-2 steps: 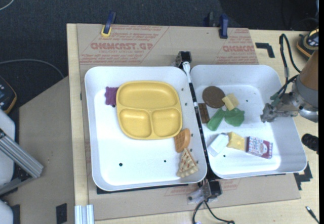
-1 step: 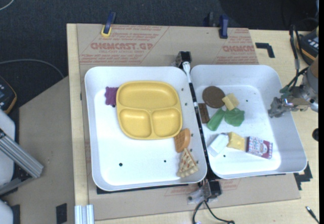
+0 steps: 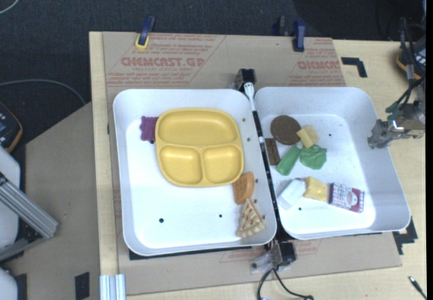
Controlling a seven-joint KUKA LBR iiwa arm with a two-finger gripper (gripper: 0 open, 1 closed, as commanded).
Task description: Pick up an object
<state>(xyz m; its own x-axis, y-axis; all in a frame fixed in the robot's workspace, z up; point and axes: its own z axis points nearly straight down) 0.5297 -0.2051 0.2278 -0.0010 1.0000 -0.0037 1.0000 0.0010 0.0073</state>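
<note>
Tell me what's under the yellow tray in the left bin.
A purple item sticks out from beneath the yellow tray at its left edge, lying on the left bin floor. How far it reaches under the tray, and whether anything else lies beneath, is covered.

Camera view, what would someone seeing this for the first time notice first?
The big yellow divided tray in the left bin stands out, with a purple piece tucked at its left edge. The right bin holds a cluster of small toy foods, among them a brown disc and green pieces. The gripper sits at that bin's right rim.
</note>
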